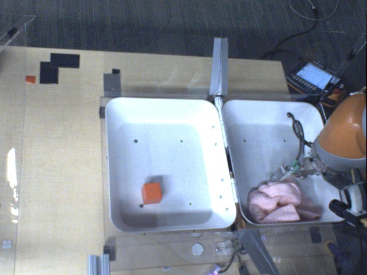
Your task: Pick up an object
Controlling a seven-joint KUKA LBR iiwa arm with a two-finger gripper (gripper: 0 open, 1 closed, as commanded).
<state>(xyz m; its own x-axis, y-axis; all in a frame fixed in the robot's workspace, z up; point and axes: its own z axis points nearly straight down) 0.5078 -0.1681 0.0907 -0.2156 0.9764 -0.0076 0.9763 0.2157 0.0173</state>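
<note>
A small orange cube (pixel 152 193) lies in the left white bin (pixel 120 153), near its front-left part. A crumpled pink cloth (pixel 277 203) sits in the front right corner of the right bin (pixel 258 130). The arm's orange band (pixel 344 133) comes in from the right edge. My gripper (pixel 291 169) is low over the right bin, just above the back edge of the pink cloth. It seems to touch or nearly touch the cloth, and nothing visibly hangs from it.
A metal divider post (pixel 219 67) stands at the back between the bins. A tablet (pixel 314 76) and cables lie behind the right bin. Black and orange markers (pixel 56 67) sit on the wooden bench at the far left.
</note>
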